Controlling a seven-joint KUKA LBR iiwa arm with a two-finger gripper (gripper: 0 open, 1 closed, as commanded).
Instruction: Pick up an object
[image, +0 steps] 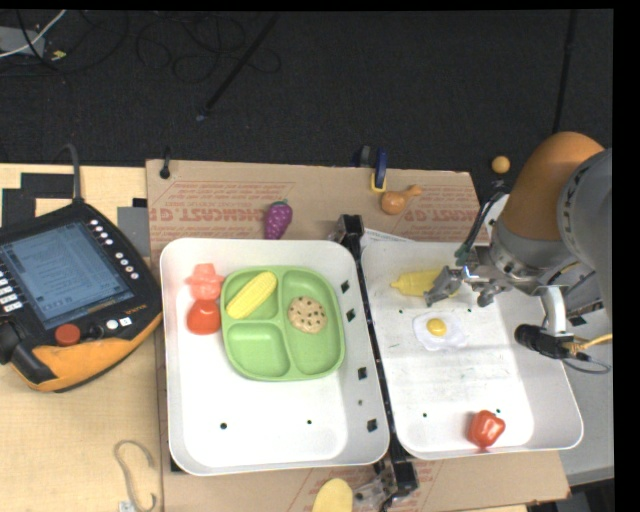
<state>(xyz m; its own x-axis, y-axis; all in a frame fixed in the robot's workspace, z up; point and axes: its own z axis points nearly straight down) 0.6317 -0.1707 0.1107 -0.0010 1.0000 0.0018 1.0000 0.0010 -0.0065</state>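
My gripper (463, 290) hangs over the upper part of the right bin (540, 400), open, with nothing between its fingers. A yellow toy (413, 284) lies just left of its left fingertip. A toy fried egg (437, 327) sits just below the gripper on the bin floor. Near the bin's front edge rests a red pepper (486, 428). The left bin (260, 430) holds a green divided plate (270, 352) with a corn cob (249, 294) and a cookie (307, 315), and a red-and-pink toy (204, 300) stands beside the plate.
On the cardboard behind the bins lie a purple grape bunch (278, 218) and an orange toy (398, 199). A yellow piece (333, 494) sits at the front edge. A teach pendant (65, 290) occupies the left bench. The arm's cables (560, 345) overhang the right bin's right side.
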